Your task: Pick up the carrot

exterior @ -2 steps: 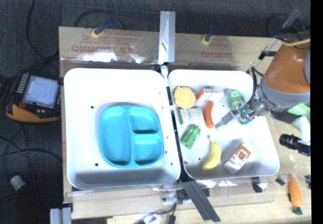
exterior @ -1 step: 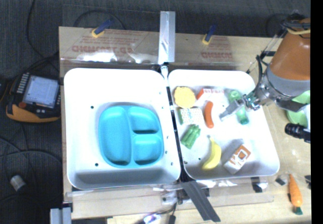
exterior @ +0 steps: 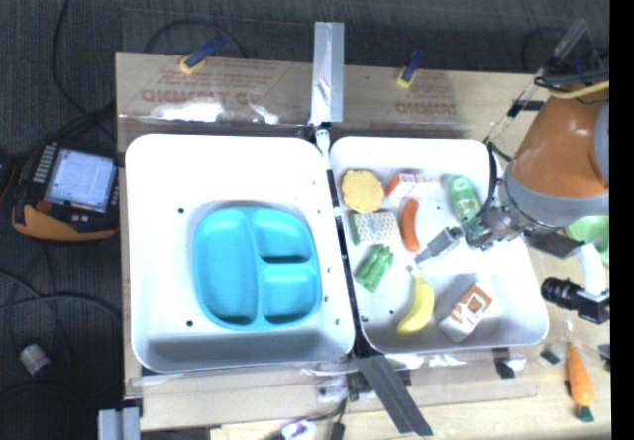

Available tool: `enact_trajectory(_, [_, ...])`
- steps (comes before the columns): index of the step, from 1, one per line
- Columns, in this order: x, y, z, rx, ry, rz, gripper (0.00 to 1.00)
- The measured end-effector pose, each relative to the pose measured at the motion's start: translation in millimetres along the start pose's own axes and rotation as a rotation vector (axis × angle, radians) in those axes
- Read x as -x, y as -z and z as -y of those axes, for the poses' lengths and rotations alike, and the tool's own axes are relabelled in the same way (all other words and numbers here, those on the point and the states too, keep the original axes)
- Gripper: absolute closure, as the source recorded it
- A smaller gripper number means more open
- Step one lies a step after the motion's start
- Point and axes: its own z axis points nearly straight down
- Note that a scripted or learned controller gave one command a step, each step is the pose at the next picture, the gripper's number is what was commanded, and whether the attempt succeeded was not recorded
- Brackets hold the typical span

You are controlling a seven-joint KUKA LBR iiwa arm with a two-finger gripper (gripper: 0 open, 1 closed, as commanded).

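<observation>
The carrot (exterior: pixel 410 224), a short orange-red stick, lies upright in the picture in the upper middle of the right bin (exterior: pixel 515 329). It sits between a white mesh-patterned block (exterior: pixel 376 227) and a green bottle (exterior: pixel 463 197). My gripper (exterior: pixel 448 241) hangs low over the right bin, just right of and slightly below the carrot, reaching in from the grey and orange arm (exterior: pixel 560 156). Nothing is seen held in it.
The right bin also holds a round yellow cookie (exterior: pixel 363 190), a red-and-white packet (exterior: pixel 411 180), a green pepper (exterior: pixel 373 267), a banana (exterior: pixel 420 306) and a small box (exterior: pixel 466 309). A blue divided tray (exterior: pixel 258 265) sits in the left bin. Another orange carrot-like toy (exterior: pixel 580 384) lies on the bench.
</observation>
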Motion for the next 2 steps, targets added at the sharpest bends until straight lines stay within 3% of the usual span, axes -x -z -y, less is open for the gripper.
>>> enact_trajectory(1, [-48.9,35.8,5.2,0.0,0.108,0.0,0.0])
enact_trajectory(2, [-62.1,-4.3,-4.7,0.0,0.178,-0.001,0.0])
